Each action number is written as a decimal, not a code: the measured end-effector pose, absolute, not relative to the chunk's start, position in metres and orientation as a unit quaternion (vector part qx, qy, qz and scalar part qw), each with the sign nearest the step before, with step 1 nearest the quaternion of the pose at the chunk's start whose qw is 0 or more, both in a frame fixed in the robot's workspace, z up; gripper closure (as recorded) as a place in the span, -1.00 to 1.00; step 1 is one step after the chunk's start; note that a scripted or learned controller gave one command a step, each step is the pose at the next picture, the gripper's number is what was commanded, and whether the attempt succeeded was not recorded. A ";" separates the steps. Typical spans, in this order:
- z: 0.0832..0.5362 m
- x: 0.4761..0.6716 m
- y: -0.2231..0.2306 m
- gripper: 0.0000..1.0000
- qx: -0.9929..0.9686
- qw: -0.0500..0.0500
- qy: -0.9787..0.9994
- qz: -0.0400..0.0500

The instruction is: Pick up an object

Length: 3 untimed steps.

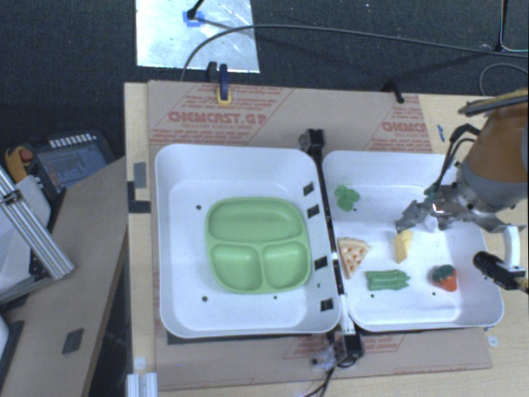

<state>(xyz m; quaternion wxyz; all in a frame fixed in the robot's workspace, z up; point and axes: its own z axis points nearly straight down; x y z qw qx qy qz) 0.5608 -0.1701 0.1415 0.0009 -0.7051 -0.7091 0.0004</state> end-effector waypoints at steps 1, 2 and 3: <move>0.089 0.561 -0.170 -1.00 -0.707 0.001 -0.708 0.000; 0.103 0.562 -0.170 1.00 -0.707 -0.002 -0.708 -0.001; 0.153 0.568 -0.161 1.00 -0.705 -0.002 -0.709 -0.001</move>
